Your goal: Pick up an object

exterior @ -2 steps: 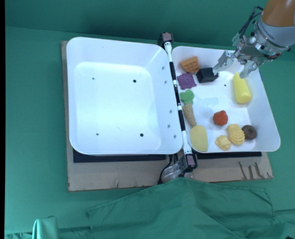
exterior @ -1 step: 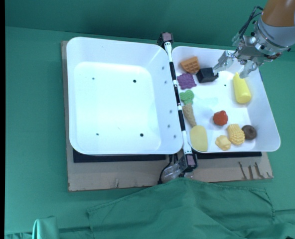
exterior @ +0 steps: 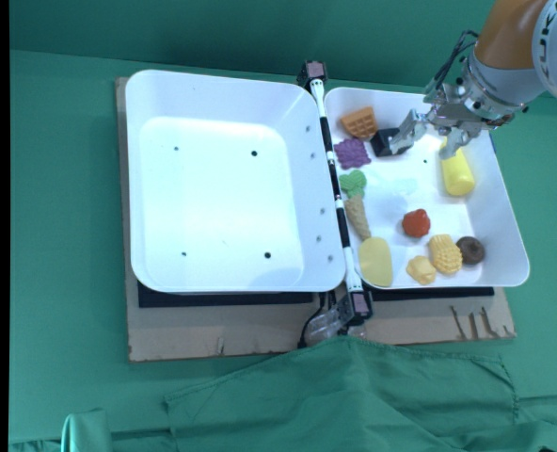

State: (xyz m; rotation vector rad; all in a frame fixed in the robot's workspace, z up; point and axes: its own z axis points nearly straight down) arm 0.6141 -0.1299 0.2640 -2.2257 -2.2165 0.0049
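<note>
Camera view looks down at a slant on a green bench with two shallow white bins side by side on a sheet of cardboard. Left bin shows bare white floor with a few small dark dots. Right bin holds a scatter of small toy foods.

From the upper right, the grey arm with its orange band reaches over the far part of the right bin. Its gripper hangs there with the two fingers spread wide apart. One fingertip lies just beside a small black block, close enough that contact cannot be ruled in or out. The other fingertip sits just above a yellow cylinder-shaped piece, near its upper end. Nothing is seen between the fingers, so the gripper holds nothing.

Other pieces in the right bin: an orange waffle-like wedge near the far left corner, a purple bunch of grapes just below it, and a green-topped ice cream cone along the left wall. A red piece sits near the middle. Along the near wall lie a pale yellow oval piece, a small yellow lump, a yellow corn cob and a brown doughnut, the last three close together.

A green cloth is bunched at the front of the bench.
</note>
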